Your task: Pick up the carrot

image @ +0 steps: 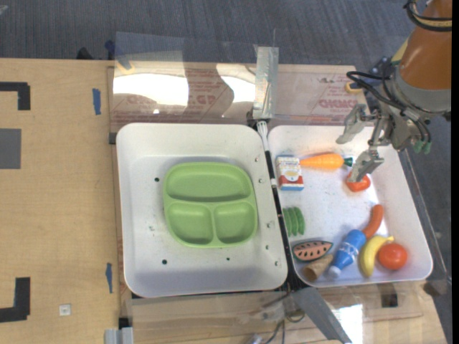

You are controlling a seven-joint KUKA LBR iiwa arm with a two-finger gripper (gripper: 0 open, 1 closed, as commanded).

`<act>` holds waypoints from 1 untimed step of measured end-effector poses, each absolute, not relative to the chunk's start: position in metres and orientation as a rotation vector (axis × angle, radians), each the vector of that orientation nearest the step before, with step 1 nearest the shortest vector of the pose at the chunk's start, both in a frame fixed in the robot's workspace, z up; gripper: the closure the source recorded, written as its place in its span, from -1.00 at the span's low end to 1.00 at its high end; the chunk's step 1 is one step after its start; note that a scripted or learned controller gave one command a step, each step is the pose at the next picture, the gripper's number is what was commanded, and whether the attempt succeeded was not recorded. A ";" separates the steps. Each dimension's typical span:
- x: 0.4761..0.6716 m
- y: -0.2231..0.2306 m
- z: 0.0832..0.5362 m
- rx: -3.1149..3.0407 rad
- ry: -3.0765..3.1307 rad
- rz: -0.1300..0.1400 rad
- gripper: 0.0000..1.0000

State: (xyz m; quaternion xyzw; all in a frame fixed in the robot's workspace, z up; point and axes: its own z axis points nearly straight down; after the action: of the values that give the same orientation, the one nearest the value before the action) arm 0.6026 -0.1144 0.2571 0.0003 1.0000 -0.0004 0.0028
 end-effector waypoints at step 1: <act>0.651 -0.105 0.171 -0.293 3.129 0.004 -1.00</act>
State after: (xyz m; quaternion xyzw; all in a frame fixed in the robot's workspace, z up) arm 0.6509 -0.1050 0.1713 -0.0932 0.9956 0.0012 -0.0006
